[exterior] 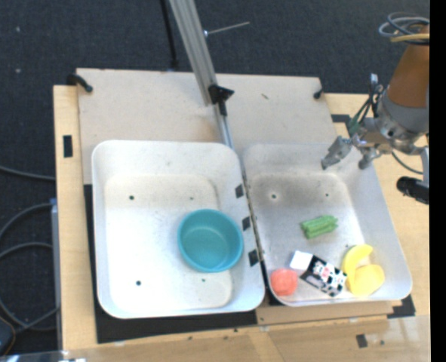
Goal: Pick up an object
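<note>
My end effector (349, 155) looks open, holding nothing. I'd pinch the green block (318, 226) across its short sides; it seems light and hard.

Grey arm (407, 89) reaches in — gripper (349, 155) open, empty.

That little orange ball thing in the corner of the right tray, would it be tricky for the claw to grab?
Probably somewhat. The orange ball looks round and smooth, so it may roll or squirt away when pinched. It sits against the right bin's near wall, beside a black-and-white box, which likely leaves the claw little room.
</note>
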`<state>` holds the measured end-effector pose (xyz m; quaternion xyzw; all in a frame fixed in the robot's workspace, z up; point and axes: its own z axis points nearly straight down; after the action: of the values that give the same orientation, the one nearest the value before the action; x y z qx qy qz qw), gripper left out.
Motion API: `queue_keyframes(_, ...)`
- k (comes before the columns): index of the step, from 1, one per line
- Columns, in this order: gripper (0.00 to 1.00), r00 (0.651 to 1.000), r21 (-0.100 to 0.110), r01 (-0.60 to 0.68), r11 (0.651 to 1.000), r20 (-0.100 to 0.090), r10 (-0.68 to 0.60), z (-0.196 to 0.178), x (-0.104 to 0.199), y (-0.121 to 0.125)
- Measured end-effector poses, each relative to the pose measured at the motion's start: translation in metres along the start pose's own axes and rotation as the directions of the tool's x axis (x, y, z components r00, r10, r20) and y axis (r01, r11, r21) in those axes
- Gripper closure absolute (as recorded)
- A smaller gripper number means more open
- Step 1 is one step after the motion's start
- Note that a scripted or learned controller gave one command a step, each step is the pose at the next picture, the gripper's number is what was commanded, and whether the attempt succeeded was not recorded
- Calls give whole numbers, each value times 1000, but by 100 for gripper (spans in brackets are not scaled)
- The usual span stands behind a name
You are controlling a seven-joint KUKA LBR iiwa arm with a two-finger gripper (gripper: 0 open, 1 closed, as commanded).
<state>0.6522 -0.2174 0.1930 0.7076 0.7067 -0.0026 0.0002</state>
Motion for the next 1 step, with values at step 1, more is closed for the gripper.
queue_keyframes(1, 0, 1000, 1, 4, 1000, -1, -4, 61, 6, 0)
